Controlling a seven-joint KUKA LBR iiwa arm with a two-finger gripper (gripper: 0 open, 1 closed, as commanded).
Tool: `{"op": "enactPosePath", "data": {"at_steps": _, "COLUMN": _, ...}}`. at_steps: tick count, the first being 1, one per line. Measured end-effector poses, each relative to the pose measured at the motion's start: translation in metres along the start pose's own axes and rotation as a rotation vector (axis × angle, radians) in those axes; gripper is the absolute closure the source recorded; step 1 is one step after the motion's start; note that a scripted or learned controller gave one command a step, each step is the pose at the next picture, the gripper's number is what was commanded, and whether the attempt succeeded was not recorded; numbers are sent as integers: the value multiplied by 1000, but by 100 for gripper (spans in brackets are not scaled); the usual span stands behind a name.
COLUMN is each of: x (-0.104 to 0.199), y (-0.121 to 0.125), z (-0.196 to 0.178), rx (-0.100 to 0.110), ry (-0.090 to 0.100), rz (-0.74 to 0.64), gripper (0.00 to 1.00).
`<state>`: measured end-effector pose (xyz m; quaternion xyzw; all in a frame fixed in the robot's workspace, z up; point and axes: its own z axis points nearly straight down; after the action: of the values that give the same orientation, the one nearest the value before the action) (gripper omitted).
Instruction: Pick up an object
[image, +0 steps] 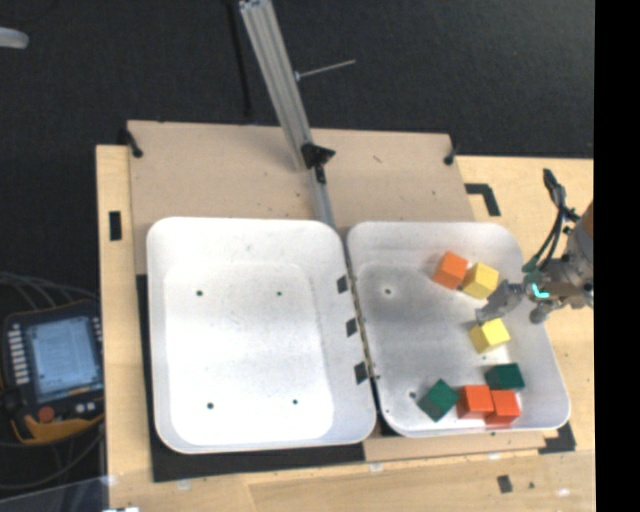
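Several small blocks lie in the right bin (400, 330). An orange cube (452, 268) touches a yellow cube (482, 281) near the far right. A second yellow cube (489, 334) lies just below them. Along the near edge sit a green block (437, 399), two orange-red cubes (476, 400) (505, 405) and a dark green block (505, 377). My gripper (522, 303) hangs over the bin's right rim, just right of the two yellow cubes. It is open, with nothing between its fingers.
The left bin (250, 330) lies beside the right one, with a hinged divider (355, 320) between them. A slanted metal pole (285, 95) rises behind the bins. A handheld control pendant (55, 365) rests off the bench at the left.
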<state>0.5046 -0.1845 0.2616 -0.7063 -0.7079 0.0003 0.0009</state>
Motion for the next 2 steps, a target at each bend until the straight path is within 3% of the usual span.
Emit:
{"op": "enactPosePath", "data": {"at_steps": 1, "x": 0, "y": 1, "z": -2, "rx": -4, "ry": -1, "rz": 1, "gripper": 0}}
{"op": "enactPosePath", "data": {"at_steps": 2, "x": -11, "y": 2, "z": 55, "rx": 3, "ry": -2, "rz": 3, "gripper": 0}}
